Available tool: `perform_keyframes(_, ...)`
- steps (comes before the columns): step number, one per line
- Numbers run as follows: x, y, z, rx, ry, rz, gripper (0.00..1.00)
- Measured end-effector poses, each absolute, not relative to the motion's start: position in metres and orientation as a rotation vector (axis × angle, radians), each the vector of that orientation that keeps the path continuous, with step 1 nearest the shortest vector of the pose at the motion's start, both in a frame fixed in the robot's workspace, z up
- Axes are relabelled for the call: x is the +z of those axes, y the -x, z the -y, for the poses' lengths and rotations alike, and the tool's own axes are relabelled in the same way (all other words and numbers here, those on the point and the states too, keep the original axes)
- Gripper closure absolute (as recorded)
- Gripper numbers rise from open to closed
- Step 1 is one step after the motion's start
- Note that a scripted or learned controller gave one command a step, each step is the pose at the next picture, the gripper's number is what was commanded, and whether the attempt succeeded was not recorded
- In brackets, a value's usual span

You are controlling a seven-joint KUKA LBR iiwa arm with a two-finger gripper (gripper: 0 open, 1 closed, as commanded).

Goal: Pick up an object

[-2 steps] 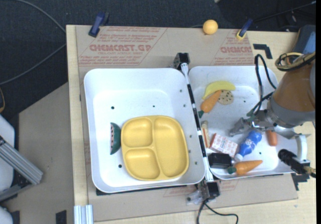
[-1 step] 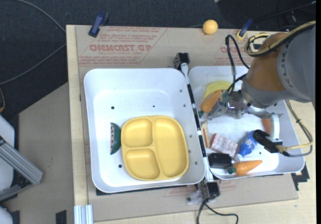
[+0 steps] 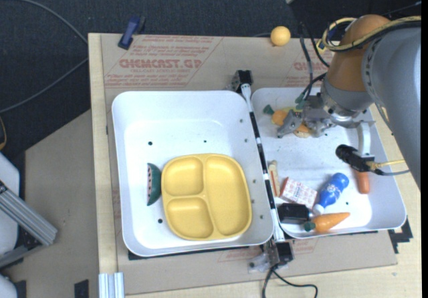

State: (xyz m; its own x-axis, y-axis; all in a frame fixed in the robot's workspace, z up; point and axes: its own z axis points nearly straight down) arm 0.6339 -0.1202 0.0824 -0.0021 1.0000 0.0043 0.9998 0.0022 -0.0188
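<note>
Starting at the left bin (image 3: 180,123): we find a watermelon slice toy (image 3: 154,183) lying against the left edge of a yellow divided plate (image 3: 206,195) (both are well apart from the arm, so we judge neither to be the target).
Table beyond the bins: a yellow ball (image 3: 280,35) sits on the table, outside both bins.
Right bin (image 3: 307,160), far-left corner: an orange piece with a green tip (image 3: 276,116) lies just beside the gripper.
Gripper (image 3: 306,123): it hangs low over that same corner. We cannot tell whether the jaws are spread or pressed together, because the metal parts crowd the spot.
Task's thing: we take it to be the small orange-tan piece (image 3: 302,132) on the bin floor right under the gripper. We cannot tell whether it is touched or merely close.
Handling: we judge it light, stiff and smooth, probably a plastic play-food bit. Weight is no worry, but it may skid or pop out sideways.
Where to take hold: across its narrow width, low and near its middle, keeping clear of the green-tipped neighbour.
Near side of the right bin: a red-and-white packet (image 3: 298,191), a carrot (image 3: 330,221) and a blue bottle (image 3: 332,190) lie close together (easier shapes, in our view, but farther from the gripper).
</note>
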Motion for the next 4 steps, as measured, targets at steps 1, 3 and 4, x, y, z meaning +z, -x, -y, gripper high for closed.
perform_keyframes(1,0.08,-0.653,0.108,0.077,2.194,2.182,0.0)
perform_keyframes(3,0.138,-0.618,0.1,-0.003,2.22,2.224,0.0)
perform_keyframes(4,0.084,-0.585,0.091,0.002,2.22,2.22,0.0)
